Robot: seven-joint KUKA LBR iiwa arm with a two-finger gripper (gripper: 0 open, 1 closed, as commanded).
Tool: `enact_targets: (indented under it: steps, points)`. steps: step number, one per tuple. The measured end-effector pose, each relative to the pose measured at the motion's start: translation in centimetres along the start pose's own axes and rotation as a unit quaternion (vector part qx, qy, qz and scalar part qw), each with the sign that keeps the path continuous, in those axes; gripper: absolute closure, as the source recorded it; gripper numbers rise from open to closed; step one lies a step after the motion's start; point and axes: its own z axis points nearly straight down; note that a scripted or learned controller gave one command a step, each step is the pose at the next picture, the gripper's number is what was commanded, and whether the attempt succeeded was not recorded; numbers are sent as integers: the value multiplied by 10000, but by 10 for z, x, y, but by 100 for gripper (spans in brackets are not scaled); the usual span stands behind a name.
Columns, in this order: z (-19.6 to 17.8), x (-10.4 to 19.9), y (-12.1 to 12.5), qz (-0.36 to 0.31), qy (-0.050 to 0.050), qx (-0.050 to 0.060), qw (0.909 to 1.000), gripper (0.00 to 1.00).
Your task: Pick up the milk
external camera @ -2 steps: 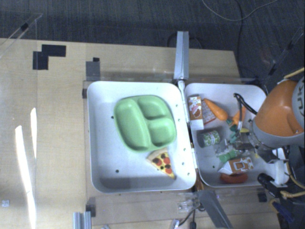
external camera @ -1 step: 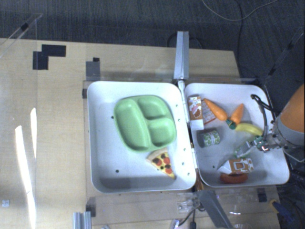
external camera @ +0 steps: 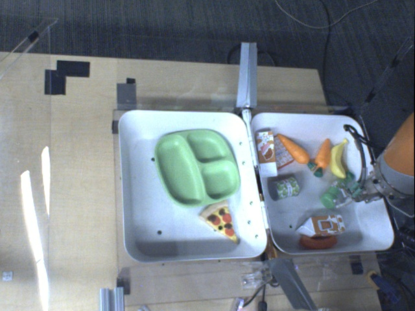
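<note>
Claw (external camera: 350, 194) is hovering low at the right bin's (external camera: 382, 238) right side, beside the banana (external camera: 338, 159); its spread I cannot tell. Left bin (external camera: 130, 193) is holding a green tray (external camera: 198, 165). Milk carton (external camera: 266, 151) is lying against the right bin's left wall.

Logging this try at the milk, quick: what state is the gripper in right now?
Gripper: cannot be told; it sits at the right bin's right side, nothing visibly held.

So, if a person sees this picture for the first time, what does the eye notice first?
Probably the green divided plate in the middle of the left bin, with a pizza slice just below it. Then the cluster of toy food in the right bin, near the gripper.
</note>
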Motion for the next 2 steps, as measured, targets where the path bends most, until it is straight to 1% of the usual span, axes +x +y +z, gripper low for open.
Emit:
enact_targets:
  steps: [1,2]
  points:
    - [40,81,21,946,-15,-33,9955,100]
    - [40,80,21,955,-18,-36,9954,0]
